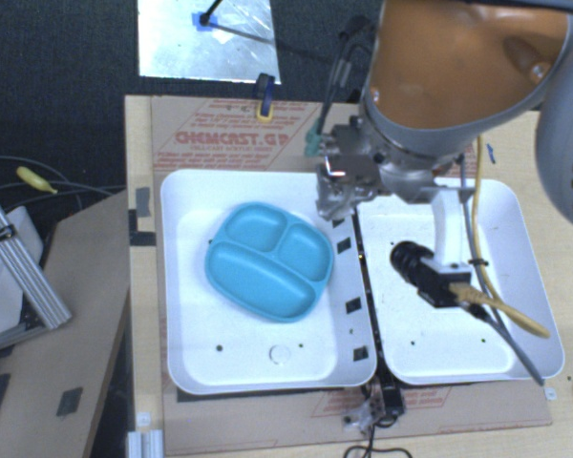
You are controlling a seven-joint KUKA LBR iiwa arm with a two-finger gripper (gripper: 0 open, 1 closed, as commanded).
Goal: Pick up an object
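Robot hand (336,198) poised over the right wall of the left bin (186,342).
A blue divided plate (267,260) lies in that bin, just down-left of the hand; whether the hand is open or closed cannot be told.

My arm (458,55) runs off the top and right edges, and its bulk hides the far rim of the right bin (516,246). A faint round mark (280,354) on the floor of the left bin (186,256) is too small to tell. So is the blue-and-yellow thing (265,98) on the printed cardboard (229,136), whose lower lines the bins cover. A metal frame (19,275) is cut by the left edge.
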